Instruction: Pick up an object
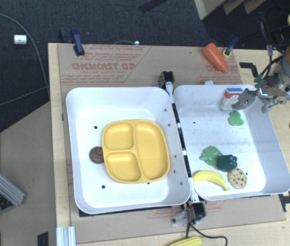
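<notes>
Your grey end effector [235, 105] hovers over a small pale-green leafy toy [235, 119] in the right white bin [273, 137]; finger state can't be told, arm partly cut off.

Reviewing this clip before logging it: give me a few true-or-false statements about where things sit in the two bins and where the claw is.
1. The yellow divided plate lies in the left bin. True.
2. The banana lies in the left bin. False: it is in the right bin, near its front edge.
3. A cookie lies just right of the banana. True.
4. The claw is over the left bin. False: it is at the far end of the right bin, above a small green item.
5. The orange carrot lies inside a bin. False: it rests on the board behind the right bin.
</notes>
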Controlling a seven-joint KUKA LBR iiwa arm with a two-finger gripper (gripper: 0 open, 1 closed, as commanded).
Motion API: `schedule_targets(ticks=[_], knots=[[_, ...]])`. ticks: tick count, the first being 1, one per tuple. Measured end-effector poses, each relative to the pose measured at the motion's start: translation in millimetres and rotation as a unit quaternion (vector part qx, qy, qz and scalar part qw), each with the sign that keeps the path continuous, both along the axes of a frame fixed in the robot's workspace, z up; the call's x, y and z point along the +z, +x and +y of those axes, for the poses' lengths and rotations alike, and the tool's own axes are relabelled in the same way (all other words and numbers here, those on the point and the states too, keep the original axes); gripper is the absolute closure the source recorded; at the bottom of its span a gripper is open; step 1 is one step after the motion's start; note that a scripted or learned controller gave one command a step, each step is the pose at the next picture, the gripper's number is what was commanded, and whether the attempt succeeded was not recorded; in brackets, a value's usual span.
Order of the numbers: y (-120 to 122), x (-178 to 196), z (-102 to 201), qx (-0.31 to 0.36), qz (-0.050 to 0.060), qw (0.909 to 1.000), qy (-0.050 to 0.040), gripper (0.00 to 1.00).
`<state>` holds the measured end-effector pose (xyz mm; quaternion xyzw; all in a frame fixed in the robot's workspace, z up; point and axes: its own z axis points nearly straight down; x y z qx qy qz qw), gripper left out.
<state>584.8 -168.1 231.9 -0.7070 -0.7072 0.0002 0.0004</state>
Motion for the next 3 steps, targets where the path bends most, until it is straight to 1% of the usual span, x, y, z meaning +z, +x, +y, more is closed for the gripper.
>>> schedule_targets(ticks=[1,2,3], knots=[[13,-96,-56,-0.001,0.001,1.0,-0.0002,0.0],[64,-148,-29,0.001,-0.001,1.0,-0.0001,0.0],[82,-147,-49,0.001,0.007,0.9999,0.0082,0.0]])
